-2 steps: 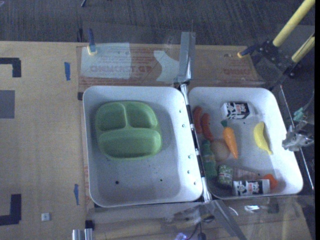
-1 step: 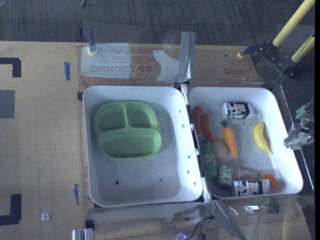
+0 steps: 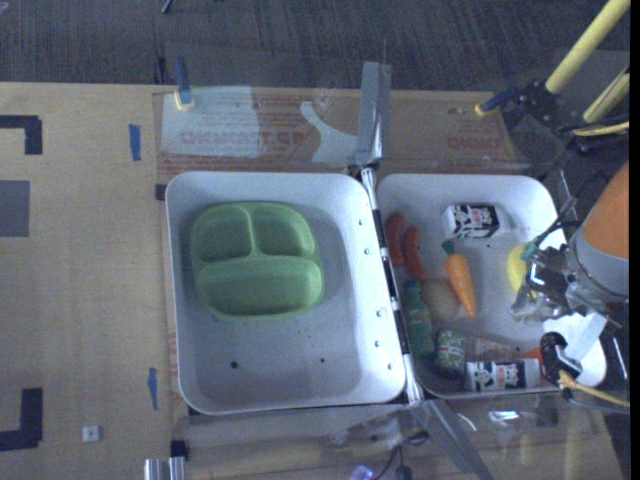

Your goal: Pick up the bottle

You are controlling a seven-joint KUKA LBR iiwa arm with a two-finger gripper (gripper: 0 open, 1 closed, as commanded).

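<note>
Though partly blurred, bottle (image 3: 418, 320) beside carrot (image 3: 459, 280).

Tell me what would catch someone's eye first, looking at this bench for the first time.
The big green divided plate stands out, lying alone in the left bin. The right bin is crowded with toy food: an orange carrot, two red sausages, small milk cartons and a dark green bottle lying along its left wall. The gripper reaches in at that bin's right side, over something yellow, apart from the bottle.
</note>
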